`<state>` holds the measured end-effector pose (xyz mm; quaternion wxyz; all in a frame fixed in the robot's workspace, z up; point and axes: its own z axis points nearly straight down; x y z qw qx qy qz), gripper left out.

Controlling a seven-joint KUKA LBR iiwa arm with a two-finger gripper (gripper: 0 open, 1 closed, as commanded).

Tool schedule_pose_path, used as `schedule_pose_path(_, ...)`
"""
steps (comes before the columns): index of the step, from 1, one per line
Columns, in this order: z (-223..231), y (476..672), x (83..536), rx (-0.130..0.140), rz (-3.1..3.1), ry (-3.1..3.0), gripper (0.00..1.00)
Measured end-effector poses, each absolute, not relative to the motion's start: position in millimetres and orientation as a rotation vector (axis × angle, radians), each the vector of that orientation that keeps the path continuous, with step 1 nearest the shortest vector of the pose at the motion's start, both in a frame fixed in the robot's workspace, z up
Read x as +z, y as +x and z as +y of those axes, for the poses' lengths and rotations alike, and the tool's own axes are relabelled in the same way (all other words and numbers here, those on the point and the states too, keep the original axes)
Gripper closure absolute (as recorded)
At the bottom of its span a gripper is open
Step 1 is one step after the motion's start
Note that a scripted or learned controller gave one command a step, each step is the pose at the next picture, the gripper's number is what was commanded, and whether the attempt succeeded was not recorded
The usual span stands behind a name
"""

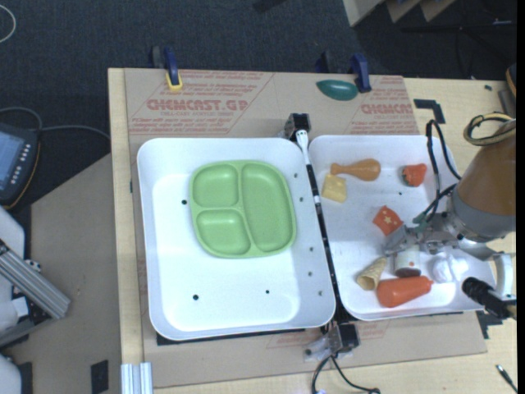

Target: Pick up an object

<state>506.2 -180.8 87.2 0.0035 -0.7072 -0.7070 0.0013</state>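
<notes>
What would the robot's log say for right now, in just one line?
gripper: low in right bin, near cone and orange-red toy | left bin: green plate | grasp: unclear

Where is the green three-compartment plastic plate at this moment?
In the camera view, the green three-compartment plastic plate lies in the left shallow white bin, toward its far side and nearer the right bin.

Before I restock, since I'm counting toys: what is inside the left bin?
A green three-section plate lies flat in the left bin. Whatever is beneath the plate is covered and cannot be seen.
</notes>
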Motion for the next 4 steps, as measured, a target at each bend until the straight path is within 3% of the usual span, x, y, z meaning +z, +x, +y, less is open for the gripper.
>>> schedule_pose_path(1, -182, 507.6, 101, 0.000, -2.221, -2.223, 1.00)
schedule_pose_path(3, -185, 524.7, 213, -0.004, -2.229, -2.225, 1.00)
schedule_pose_path(4, -185, 525.6, 226, -0.002, -2.226, -2.224, 1.00)
